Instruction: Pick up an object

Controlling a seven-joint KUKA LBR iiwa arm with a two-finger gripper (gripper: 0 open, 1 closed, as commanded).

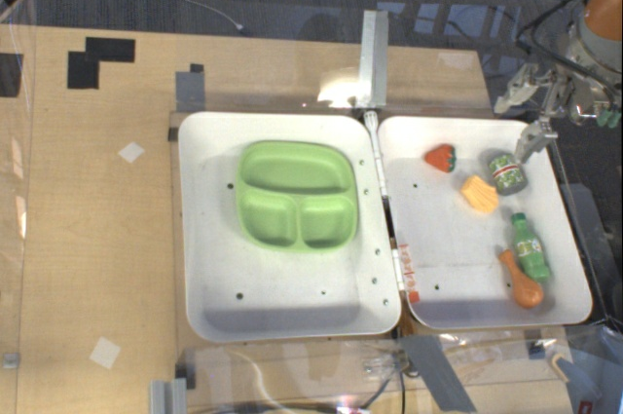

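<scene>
A green divided plate (296, 194) sits near the middle of the left bin (209, 285), its three compartments bare, apparently parked there as a drop-off dish well apart from anything to be picked. Just right of the plate's bin, across the metal divider rail (374, 61), the right bin (438, 295) holds all the loose items, gathered toward its far and right sides. Nearest the rail lies a red strawberry toy (441, 158); right of it and a little nearer the camera rests a yellow wedge (479, 195), almost touching a small green-labelled can (505, 172) tipped on its side. Further from the rail, along the right wall, a green bottle (530, 249) lies flat, its lower end overlapping an orange carrot-like toy (522, 281). The gripper (533, 141) hangs over the bin's far right corner, just above and beside the can; one pale finger points down toward it, and nothing is visibly caught in the tool, though how wide it stands cannot be told from this angle. The can looks the likeliest target, and no object has yet been lifted.
</scene>
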